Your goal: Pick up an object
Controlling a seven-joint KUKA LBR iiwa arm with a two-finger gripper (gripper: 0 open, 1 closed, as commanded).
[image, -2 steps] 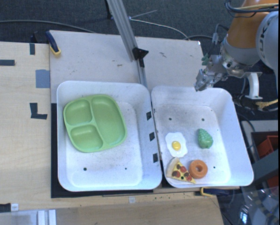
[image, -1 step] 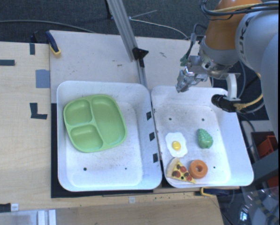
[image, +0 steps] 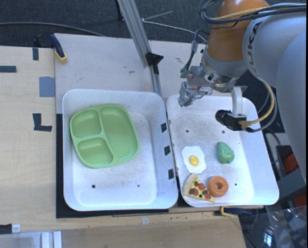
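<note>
camera view shows the claw [image: 187, 99], state cannot be told, hanging over the right bin's [image: 246, 190] far left corner, well apart from the fried egg [image: 194, 159], green object [image: 225, 152], pizza slice [image: 197, 188] and donut [image: 218, 186] clustered near, so descending here would likely grasp nothing.

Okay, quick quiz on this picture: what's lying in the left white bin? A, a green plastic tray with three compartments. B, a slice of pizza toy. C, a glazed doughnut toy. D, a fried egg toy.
A: the green three-compartment plastic tray lies in the left white bin, while the fried egg toy, doughnut toy and pizza slice toy all lie in the right white bin.
</note>
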